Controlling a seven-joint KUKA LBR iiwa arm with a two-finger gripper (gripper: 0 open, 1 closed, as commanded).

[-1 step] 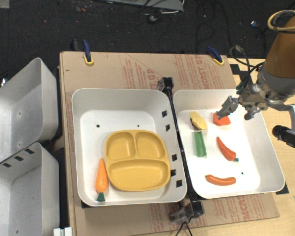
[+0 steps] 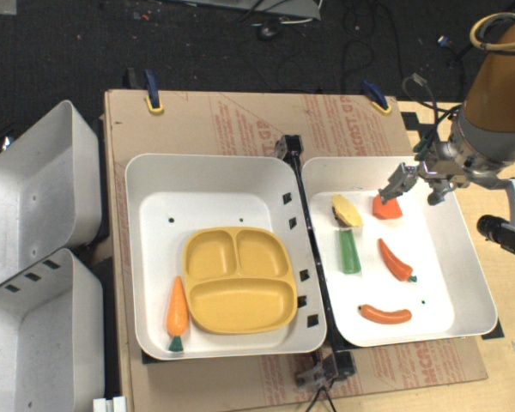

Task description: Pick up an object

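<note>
The right bin (image 2: 463, 256) holds a yellow piece (image 2: 347, 210), a green stick (image 2: 350, 251), a red chili pepper (image 2: 396, 259), an orange sausage (image 2: 384, 314) and a small red-orange piece (image 2: 388, 207). My gripper (image 2: 417, 185) hovers over the bin's far side, open, its fingers spread wide. One finger (image 2: 396, 182) stands just above the red-orange piece. Nothing is between the fingers.
The left bin (image 2: 146, 230) holds a yellow divided plate (image 2: 239, 279) and a carrot (image 2: 178, 309) along its left side. A black divider (image 2: 302, 221) runs between the bins. Two spare white bins (image 2: 34, 230) sit off the bench at the left.
</note>
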